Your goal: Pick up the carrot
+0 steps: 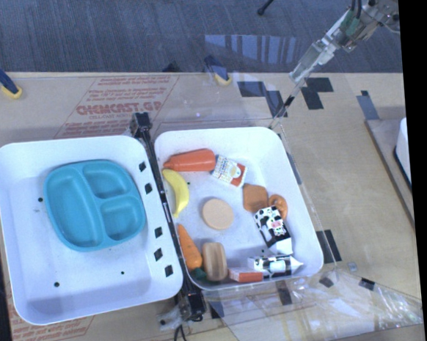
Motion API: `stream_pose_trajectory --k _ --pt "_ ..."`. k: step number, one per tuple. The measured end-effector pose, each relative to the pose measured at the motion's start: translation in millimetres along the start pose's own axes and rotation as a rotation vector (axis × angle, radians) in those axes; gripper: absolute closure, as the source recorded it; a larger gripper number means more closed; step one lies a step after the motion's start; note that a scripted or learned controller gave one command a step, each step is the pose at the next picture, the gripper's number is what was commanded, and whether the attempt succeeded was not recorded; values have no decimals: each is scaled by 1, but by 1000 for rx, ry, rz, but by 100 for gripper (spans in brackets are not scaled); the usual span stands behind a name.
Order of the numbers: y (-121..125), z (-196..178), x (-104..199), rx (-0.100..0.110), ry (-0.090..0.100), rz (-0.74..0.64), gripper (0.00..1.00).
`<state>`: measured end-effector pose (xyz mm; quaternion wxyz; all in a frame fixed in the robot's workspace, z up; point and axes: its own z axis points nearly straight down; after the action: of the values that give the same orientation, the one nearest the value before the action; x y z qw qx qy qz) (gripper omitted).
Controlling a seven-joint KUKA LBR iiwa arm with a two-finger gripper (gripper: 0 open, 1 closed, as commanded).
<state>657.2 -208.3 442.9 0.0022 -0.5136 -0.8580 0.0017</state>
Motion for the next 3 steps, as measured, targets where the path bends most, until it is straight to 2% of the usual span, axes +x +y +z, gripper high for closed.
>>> stream_pose_trajectory --k 1,2,3 --pt "0 -26 -1 -4 -10 -284 0" --pt "0 -26 -1 -3 -10 -284 0" --pt "1 -38 0 -5 -14 -292 100"
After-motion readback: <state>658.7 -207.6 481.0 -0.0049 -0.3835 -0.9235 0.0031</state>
